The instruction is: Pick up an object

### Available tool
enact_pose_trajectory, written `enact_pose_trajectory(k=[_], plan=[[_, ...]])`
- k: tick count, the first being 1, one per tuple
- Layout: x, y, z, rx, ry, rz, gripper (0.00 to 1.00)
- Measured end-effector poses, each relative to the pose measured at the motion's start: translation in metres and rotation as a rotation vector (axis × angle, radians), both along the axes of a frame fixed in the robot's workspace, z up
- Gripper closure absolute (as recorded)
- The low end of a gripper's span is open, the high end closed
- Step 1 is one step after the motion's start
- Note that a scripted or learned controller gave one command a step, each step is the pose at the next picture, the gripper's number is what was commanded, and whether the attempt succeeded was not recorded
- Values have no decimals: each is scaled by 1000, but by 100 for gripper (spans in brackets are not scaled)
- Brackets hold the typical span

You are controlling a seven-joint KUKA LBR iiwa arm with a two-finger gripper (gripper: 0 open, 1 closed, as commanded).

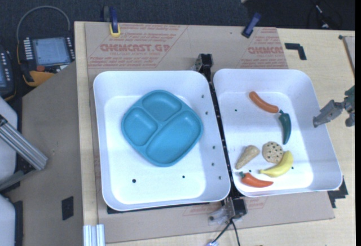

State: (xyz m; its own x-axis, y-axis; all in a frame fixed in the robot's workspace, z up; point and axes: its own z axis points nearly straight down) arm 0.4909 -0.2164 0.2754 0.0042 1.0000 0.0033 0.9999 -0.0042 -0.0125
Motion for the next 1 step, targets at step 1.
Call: enact_pose_trajectory(k=[1], plan=[[2,1,6,-4,-12,4,0]])
